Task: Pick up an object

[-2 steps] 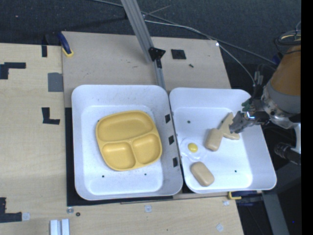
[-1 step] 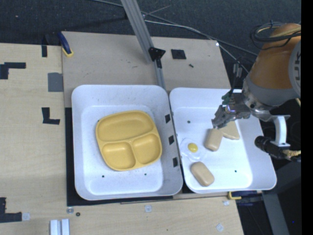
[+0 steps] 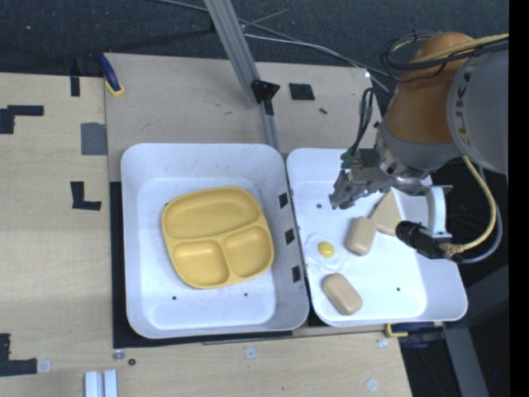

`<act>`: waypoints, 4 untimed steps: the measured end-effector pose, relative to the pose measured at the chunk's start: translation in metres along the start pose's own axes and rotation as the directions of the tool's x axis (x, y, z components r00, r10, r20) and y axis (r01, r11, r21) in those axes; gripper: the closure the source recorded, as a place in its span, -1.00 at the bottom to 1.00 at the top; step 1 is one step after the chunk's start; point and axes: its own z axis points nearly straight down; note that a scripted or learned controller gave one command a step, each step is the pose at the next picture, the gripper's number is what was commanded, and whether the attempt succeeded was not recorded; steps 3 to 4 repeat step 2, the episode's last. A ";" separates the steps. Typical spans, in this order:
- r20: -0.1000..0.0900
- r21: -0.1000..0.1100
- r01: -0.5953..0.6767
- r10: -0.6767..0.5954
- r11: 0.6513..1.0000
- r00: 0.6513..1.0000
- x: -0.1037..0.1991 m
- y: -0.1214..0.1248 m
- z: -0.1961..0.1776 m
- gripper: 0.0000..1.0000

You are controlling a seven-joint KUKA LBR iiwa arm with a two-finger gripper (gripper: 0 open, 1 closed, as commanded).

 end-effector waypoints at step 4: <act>-0.002 -0.001 0.003 -0.003 1.000 1.000 0.099 0.033 0.006 1.00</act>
